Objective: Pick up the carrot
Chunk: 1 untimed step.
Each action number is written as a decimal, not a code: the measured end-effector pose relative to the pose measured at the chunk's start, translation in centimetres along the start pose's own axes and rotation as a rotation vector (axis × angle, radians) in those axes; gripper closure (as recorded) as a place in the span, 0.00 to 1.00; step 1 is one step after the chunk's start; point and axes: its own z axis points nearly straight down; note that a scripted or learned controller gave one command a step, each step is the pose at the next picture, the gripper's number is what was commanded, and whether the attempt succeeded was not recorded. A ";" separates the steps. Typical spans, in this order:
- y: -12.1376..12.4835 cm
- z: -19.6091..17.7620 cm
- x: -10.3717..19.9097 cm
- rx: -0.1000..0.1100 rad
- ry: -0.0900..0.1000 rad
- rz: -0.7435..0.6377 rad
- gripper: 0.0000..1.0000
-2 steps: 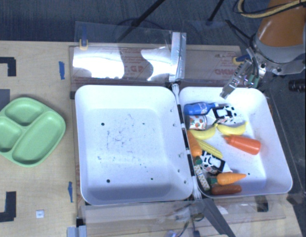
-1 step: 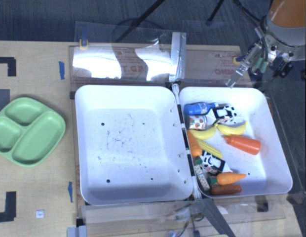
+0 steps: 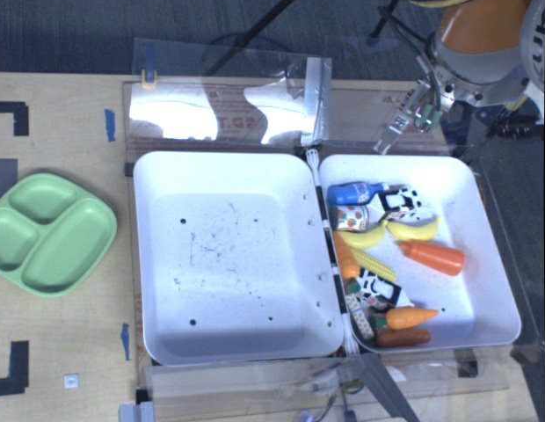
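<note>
While the hand (image 3: 404, 123) hovers, the carrot (image 3: 408, 317) lies well apart.

Carrot (image 3: 411, 317) against crowded toys (image 3: 378, 236)

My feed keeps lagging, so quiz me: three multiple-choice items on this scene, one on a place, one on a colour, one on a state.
1. Where does the carrot lie?
A. right bin
B. left bin
C. green plate

2. What colour is the divided plate on the bench?
A. red
B. green
C. blue

3. Where is the claw?
A. down among the toys
B. over the left bin
C. beyond the right bin's far rim

Answers: 1 A, it lies near that bin's near edge; 2 B, pale green; 3 C, it is above the bench behind the bin.
</note>
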 end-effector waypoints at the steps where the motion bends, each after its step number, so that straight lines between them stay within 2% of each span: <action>1: 1.4 2.0 2.3 0.001 0.001 -0.070 1.00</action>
